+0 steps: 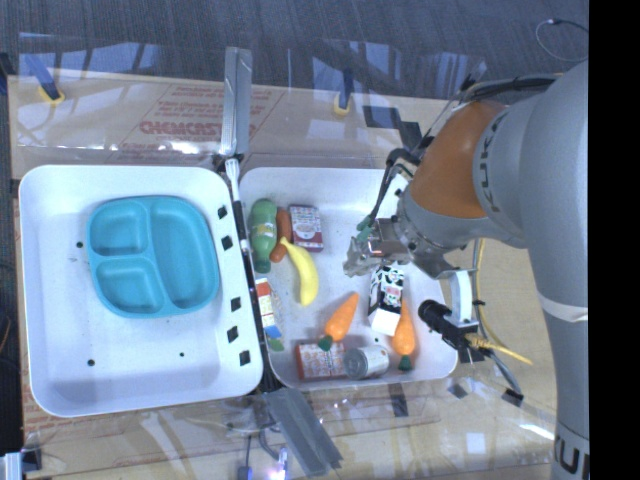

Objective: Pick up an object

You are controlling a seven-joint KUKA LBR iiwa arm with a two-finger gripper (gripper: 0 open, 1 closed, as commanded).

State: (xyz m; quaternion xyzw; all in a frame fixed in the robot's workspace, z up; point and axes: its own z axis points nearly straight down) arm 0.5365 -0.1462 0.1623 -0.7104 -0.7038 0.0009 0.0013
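Even, bright overhead light fills the scene. The white bins (60, 298) look nearly washed out, with soft shadows under the objects. Clear plastic sheeting (150, 118) over the counter carries pale glare streaks. Focus is slightly soft throughout.

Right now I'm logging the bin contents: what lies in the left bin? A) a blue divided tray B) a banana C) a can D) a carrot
A: the blue divided tray lies in the left bin; the banana lies in the right bin.
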